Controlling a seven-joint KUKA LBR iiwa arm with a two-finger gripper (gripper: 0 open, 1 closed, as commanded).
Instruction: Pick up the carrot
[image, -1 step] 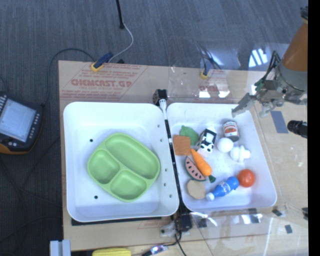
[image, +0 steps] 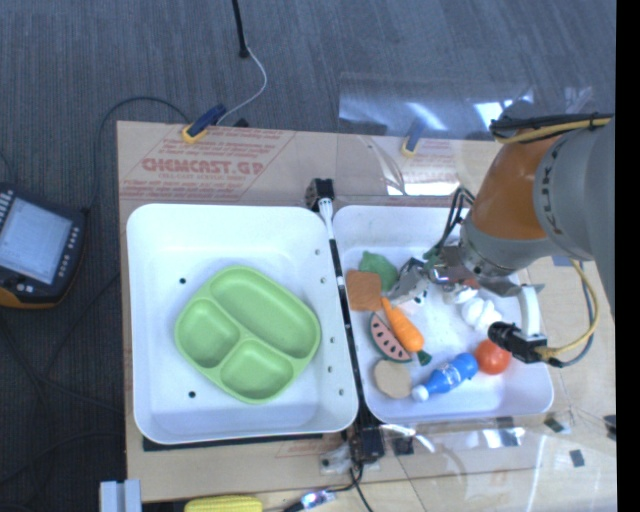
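One carrot (image: 403, 325), orange, lying in the right bin (image: 520, 405); long axis diagonal, leaf end toward lower right, tip toward upper left, beside one watermelon slice (image: 390, 337). One blue bottle (image: 447, 376), one tomato (image: 491, 357), one green divided plate (image: 249, 332) in the left bin (image: 160, 230). One gripper (image: 425, 280) just above the carrot; grip state cannot be told.

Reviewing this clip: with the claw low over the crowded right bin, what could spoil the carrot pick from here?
The carrot lies against the watermelon slice, so the claw may nudge or catch the slice instead. The brown toast piece and green leaf crowd its upper end, leaving little room for a clean close.
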